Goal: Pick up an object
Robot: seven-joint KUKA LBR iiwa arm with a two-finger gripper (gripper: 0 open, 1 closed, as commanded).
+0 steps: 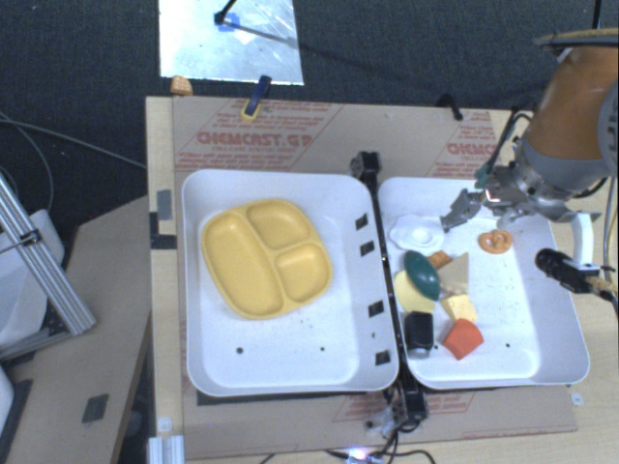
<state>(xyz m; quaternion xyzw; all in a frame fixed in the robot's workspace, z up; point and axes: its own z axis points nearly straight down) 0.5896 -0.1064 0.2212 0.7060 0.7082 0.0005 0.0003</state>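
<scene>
White plastic bins sit side by side on the surface (290, 129), and the right bin (542, 336) carries the clutter. Along its left half lie a white dish (414, 232), a dark green oval piece (423, 275) on a pale yellow round (410, 294), a tan wedge (455, 271), a yellow block (461, 307), an orange-red block (463, 338) and a black block (419, 331). A small orange ring (496, 242) lies apart from these, toward the upper middle of that bin. The left bin (222, 356) holds a yellow divided tray (266, 257).

The claw (476, 204) hangs over the upper part of the right bin, between the white dish and the orange ring, with nothing visible between its tips; whether it stands wide or narrow I cannot tell from this slant.

By my reading the step in hand is the approach, with no object yet chosen by contact. The orange ring is the nearest isolated piece. Next the claw would need to centre over one item and descend straight, keeping clear of the crowded neighbours and the bin wall. A flat ring may slip.
</scene>
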